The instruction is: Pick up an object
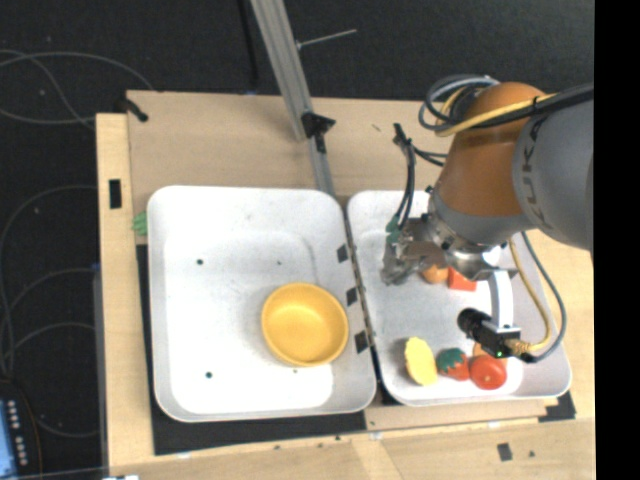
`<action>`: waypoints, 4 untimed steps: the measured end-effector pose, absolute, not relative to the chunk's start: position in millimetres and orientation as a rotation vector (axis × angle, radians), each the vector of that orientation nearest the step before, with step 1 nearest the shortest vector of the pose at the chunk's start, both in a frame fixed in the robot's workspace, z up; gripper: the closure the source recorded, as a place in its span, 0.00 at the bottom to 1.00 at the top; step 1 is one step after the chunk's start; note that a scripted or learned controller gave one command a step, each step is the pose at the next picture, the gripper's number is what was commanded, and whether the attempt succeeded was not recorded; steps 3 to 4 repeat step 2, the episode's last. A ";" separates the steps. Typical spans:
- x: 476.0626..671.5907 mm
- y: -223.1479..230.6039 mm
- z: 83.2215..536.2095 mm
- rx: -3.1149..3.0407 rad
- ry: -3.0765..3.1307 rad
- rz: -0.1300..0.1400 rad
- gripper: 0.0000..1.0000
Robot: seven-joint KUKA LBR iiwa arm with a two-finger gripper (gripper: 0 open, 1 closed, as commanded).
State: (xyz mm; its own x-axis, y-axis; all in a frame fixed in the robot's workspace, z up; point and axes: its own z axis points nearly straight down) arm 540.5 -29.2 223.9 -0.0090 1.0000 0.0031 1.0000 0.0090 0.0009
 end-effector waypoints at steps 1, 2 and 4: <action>536.4 14.5 223.5 -2.210 -2.228 -0.001 1.00; 525.8 72.5 220.9 -2.209 -2.229 -0.001 1.00; 525.8 72.5 220.9 -2.209 -2.229 -0.001 1.00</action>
